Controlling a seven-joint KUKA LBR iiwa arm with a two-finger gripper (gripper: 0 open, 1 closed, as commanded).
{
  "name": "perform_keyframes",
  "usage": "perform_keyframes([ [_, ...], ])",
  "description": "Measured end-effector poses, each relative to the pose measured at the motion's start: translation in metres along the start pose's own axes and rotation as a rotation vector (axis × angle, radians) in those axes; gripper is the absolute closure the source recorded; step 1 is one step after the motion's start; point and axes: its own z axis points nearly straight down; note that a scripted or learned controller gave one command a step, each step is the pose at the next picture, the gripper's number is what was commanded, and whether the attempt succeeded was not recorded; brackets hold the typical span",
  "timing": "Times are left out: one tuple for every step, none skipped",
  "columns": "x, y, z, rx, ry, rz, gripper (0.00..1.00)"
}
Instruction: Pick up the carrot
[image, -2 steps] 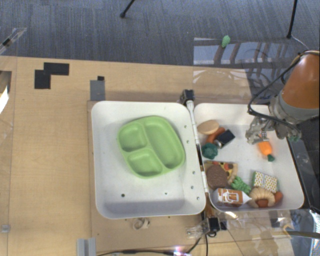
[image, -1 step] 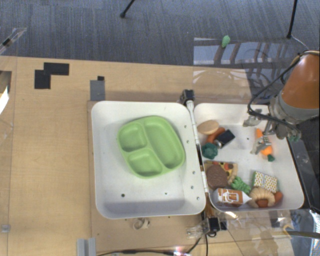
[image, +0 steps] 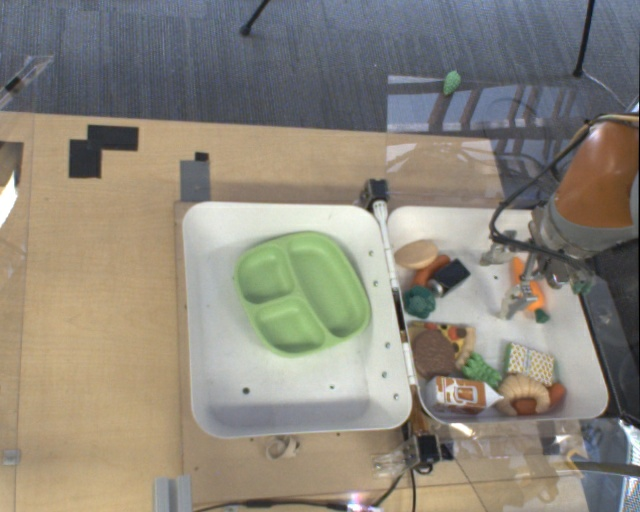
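Orange carrot (image: 537, 292): in the right bin (image: 480, 320), toward its far right side, lying on the white floor with its green tip pointing at the near wall; partly covered by the gripper.
Gripper (image: 526, 290): low over the carrot, right on top of it; open or clamped, cannot tell from this angle; carrot not confirmed as held.
Arm (image: 600, 190): orange band and grey wrist crowding the right bin's far corner, cables looping beside it.
Neighbours: bare bin floor around the carrot; patterned block (image: 530, 362) and croissant (image: 528, 392) nearer the front, apart from it; black block (image: 452, 274) and tan bun (image: 417, 253) well to the left.
Left bin (image: 200, 300): green divided plate (image: 300, 290) only, well away from the work.
Risk, slip: smooth, tapered toy body; likely to squirt out sideways or pivot if pinched off-centre or near the thin end.
Risk, empty close: carrot lying at a slant to the gripper; probable miss or one-sided nudge if not straddled across its width.
Risk, floor strike: flat-lying thing on hard plastic; too deep a descent likely to jam against the bin floor and shove the carrot along.
Risk, wall: little room toward the right rim; possible trapping of the carrot against the wall, or wrist contact there.
Risk, wrong thing: low; another orange piece (image: 432, 268) under the bun, but far from the gripper.
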Motion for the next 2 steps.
perform_keyframes([
  [-0.0044, 0.0004, -0.0147, 0.004, -0.012, -0.005, 1.00],
  [-0.0043, 0.0007, -0.0142, 0.003, -0.011, -0.005, 0.00],
])
